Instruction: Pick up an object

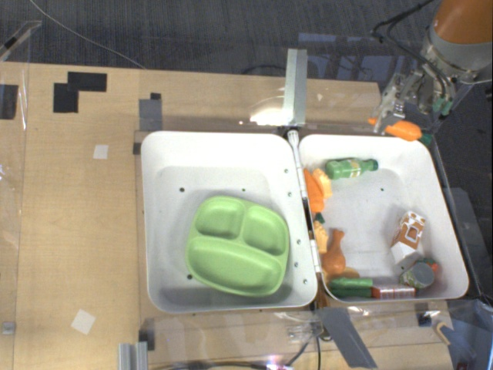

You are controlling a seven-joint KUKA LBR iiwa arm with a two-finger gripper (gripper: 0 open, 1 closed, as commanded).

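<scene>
Up at about one o'clock in the camera view, beyond the far rim of the right bin (443,199), the gripper (402,112) hangs with an orange carrot-shaped toy (404,130) right at its fingertips; the toy seems pinched there, though whether it is truly between the fingers or merely lying against the rim below them is too close to call, so I would treat the hold as likely, not certain. Small, tapered and smooth, it is probably light hollow plastic: stiff, not fragile, but slippery, and a grip near the thin end could squirt it out, so the thicker middle is the better place. Inside the right bin, a green bottle (350,167) lies on its side toward twelve o'clock, orange pieces (316,189) crowd the divider at nine o'clock, and a white-and-orange carton (408,230) stands toward four o'clock above a dark can (420,272). A green divided plate (239,245) fills much of the left bin (158,206), broad and flat, awkward for two fingers except at its edge.
</scene>
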